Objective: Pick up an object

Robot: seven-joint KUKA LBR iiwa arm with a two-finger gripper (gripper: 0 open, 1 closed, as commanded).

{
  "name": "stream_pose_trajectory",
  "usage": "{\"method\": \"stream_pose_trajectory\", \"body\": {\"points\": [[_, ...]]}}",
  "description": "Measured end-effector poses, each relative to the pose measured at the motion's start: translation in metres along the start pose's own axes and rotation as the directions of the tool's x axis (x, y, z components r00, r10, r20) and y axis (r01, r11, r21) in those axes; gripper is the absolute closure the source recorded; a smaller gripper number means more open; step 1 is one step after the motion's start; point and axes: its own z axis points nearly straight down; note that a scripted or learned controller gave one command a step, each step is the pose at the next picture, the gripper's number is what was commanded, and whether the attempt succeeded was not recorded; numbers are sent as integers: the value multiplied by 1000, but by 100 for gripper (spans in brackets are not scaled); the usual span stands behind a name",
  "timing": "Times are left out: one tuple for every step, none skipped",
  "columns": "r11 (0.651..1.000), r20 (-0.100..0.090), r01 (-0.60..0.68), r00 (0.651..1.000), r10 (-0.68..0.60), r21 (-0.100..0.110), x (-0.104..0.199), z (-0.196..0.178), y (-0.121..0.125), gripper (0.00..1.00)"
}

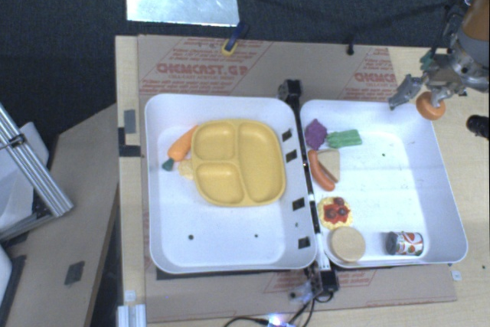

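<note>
Item: small round orange plastic ball [431, 107], upper right of frame, over the right shallow white bin's [448, 188] far rim; I see my gripper [425, 92] directly above it, grey fingers [403, 92] spread wide, gripping nothing; ball sits just below.

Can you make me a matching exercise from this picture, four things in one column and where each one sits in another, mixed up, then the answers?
Things:
1. yellow divided plate
2. can
3. carrot
4. purple toy

Places:
A. near right corner of the right bin
B. far left part of the right bin, beside the green piece
C. middle of the left bin
D. left bin, against the plate's left edge

Pairs: 1-C, 2-A, 3-D, 4-B
</note>
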Motion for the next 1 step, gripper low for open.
{"method": "stream_pose_trajectory", "body": {"points": [[1000, 3, 3, 1000, -3, -13, 1, -9, 2, 0]]}}
